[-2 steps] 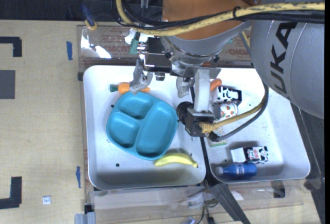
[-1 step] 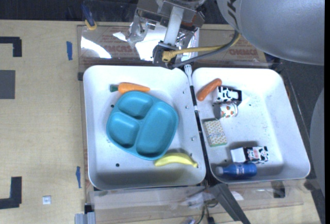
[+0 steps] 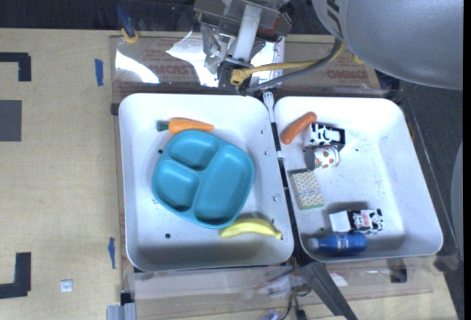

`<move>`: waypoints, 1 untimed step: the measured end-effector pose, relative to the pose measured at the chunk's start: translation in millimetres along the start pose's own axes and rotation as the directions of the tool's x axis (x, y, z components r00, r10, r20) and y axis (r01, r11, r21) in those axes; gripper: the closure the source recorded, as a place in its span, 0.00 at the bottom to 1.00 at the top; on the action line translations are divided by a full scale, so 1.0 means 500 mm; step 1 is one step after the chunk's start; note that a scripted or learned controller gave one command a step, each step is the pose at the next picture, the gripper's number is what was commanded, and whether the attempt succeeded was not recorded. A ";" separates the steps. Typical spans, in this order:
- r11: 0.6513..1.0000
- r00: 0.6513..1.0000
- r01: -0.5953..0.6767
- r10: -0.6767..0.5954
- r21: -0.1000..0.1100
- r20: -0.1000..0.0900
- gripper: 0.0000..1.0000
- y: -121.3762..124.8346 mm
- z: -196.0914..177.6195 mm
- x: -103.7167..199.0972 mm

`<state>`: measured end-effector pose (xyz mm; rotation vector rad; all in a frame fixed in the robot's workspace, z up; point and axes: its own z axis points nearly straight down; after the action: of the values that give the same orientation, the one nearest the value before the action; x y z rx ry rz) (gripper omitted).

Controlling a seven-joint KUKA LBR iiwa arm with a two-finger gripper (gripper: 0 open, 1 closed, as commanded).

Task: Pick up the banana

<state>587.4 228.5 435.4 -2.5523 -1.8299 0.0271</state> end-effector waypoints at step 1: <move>0.959 0.959 -0.284 0.284 0.001 -0.004 1.00 -0.180 0.163 -0.066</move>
<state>490.6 225.5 355.2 -2.7887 -1.4443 0.0220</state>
